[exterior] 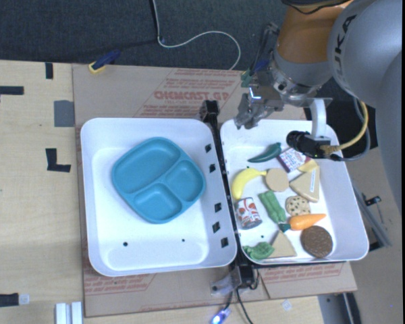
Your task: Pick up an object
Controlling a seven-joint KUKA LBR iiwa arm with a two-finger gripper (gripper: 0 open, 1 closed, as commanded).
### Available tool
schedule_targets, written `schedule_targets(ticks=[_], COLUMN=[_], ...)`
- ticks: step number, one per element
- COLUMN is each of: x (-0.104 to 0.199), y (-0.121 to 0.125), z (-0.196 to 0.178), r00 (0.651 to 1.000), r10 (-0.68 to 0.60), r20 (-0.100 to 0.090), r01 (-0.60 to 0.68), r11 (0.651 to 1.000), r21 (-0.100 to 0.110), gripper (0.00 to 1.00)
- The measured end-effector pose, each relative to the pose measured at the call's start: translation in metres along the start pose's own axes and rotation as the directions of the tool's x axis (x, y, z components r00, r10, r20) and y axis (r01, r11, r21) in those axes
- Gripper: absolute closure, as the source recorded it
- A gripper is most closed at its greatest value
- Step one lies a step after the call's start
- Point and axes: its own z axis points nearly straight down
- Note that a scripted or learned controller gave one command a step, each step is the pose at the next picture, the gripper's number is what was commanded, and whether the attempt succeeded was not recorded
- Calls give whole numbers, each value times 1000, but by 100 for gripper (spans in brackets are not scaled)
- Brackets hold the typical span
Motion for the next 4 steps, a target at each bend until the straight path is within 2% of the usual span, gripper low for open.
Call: schedule_targets(ticks=[1,2,3,4], x=[-2,41,59,93], y=[-28,-98,-142,-140], z=[-259,-250,-203,-213], r00=[1000,1000,1000,1000], r10=[4,0,3,2], r20=[2,0,2,2], r01=[-4,0,-3,-2], r11=[1000,1000,1000,1000], r21=[-14,6,11,5], gripper=[100,100,100,100])
